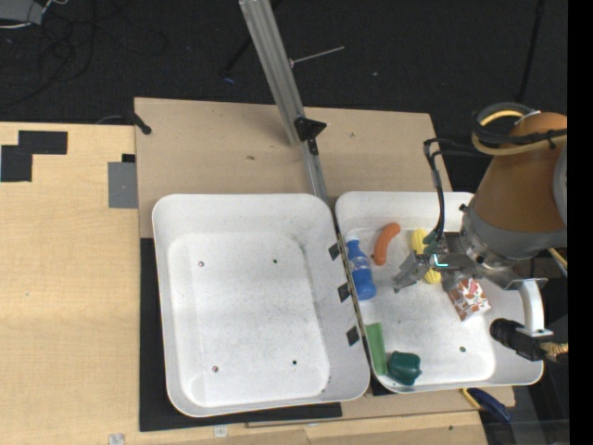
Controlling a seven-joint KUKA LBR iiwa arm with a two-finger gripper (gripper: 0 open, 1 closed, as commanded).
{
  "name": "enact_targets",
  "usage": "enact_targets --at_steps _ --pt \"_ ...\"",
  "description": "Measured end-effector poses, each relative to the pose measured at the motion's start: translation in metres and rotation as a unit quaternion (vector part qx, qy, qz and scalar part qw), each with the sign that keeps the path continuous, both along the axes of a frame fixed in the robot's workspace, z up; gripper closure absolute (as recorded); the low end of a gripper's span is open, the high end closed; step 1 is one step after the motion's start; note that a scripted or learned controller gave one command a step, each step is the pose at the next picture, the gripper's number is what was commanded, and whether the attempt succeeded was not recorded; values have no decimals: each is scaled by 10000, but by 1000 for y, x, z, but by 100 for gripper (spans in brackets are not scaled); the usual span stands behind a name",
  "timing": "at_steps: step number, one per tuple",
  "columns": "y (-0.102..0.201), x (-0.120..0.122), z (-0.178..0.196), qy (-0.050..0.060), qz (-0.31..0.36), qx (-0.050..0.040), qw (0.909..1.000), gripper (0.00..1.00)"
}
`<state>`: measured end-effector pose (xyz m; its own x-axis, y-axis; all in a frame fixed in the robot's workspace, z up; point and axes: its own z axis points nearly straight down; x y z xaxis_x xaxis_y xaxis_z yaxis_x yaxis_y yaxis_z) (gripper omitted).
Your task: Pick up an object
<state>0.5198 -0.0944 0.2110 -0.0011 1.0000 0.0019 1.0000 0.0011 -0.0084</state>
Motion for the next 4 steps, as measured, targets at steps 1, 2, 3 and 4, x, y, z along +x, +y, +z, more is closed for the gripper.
enact_targets --at_steps 1,2,3,4 --pt "-1 1 2 -27 -23 -4 10000 0" --pt "1 5 -61 6 -10 0 10000 0" --pt "2 3 -115 4 -14 1 10000 0" --pt "0 3 -102 -11 -46 -2 10000 100"
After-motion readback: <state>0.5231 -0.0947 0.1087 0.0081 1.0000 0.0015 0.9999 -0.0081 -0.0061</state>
